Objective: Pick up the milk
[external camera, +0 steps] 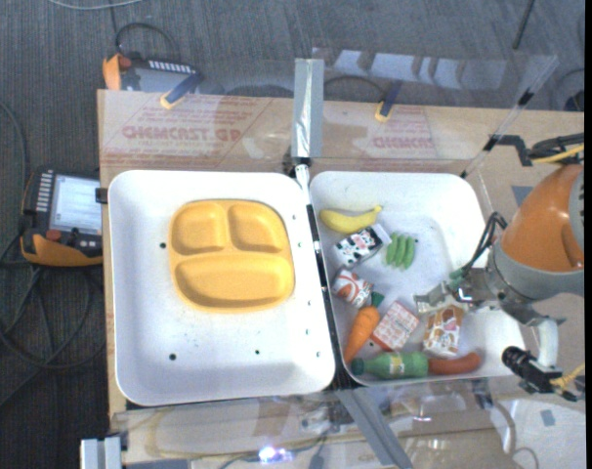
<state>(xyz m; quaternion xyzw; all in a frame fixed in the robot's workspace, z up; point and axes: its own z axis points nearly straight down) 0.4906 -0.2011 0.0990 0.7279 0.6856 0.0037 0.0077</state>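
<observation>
Closest to the camera, the grey arm (545,252) with its orange band comes in over the right bin's (452,189) right wall, and its body is cut off at the frame edge. Its gripper (459,289) hangs low over that bin, just above a small printed packet (443,330); whether it is open or closed is too cluttered to tell, and nothing can be seen held in it.

One milk carton (360,246), black-and-white cow-patterned, lies near the right bin's left wall, just below one banana (348,219) and just left of one green pea pod (401,251). It sits well apart from the gripper.

Below the carton lie one small red-and-white can (350,286), one carrot (361,331), one pink box (397,324), one green bottle (392,364) and one red sausage (454,363). Labels on the packets are too small to read.

One left bin (140,360) holds one yellow divided tray (232,254).
</observation>
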